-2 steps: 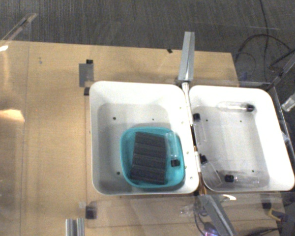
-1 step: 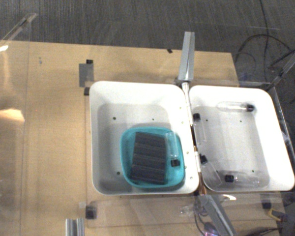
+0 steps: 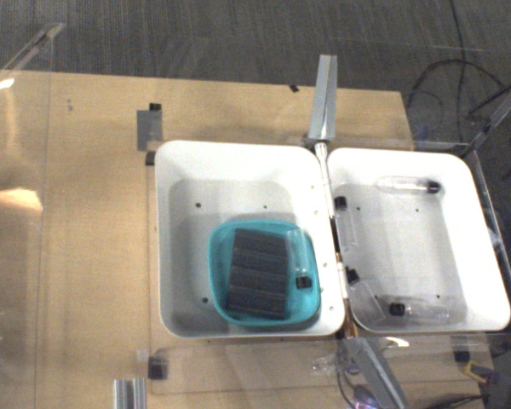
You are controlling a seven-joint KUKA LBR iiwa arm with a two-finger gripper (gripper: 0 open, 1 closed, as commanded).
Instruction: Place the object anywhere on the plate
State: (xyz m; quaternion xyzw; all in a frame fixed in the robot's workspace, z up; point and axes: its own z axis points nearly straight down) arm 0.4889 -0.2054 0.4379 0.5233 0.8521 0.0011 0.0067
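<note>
A robotics lab, by the look of it: a plywood worktop with two white bins fixed side by side, metal brackets, loose cables, and grey office carpet beyond.

Even, moderately bright overhead light, soft shadows inside the bins. Glare patch on the tabletop at left, from a clear sheet. Whole frame slightly soft and grainy.

Dark ridged object on teal plate (left bin).
</note>
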